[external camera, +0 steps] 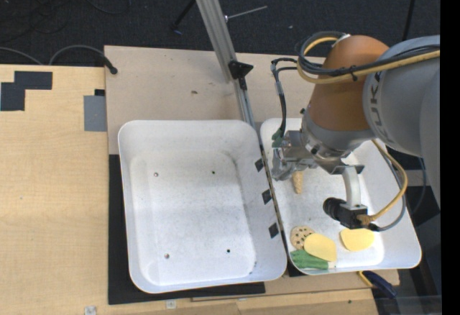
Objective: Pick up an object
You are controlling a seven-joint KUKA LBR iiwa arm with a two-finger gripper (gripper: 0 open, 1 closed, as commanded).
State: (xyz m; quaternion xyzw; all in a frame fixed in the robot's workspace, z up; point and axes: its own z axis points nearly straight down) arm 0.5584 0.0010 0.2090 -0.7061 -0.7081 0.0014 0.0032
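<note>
The two-finger gripper (296,178), whose grip state I cannot tell, hovers just above a small tan cone-shaped piece (297,183) in the right shallow white bin (402,252); it looks light and rigid, best pinched across its wider end.

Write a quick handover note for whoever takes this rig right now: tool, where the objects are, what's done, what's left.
Tool: low over the far part of the right bin, near its left wall; grip state unreadable, nothing seen held.
Objects: a small tan piece just beside the tool; at the bin's near end a spotted disc, two yellow pieces and a green piece.
Done: no pick confirmed.
Left: grasp one object and lift it.
</note>
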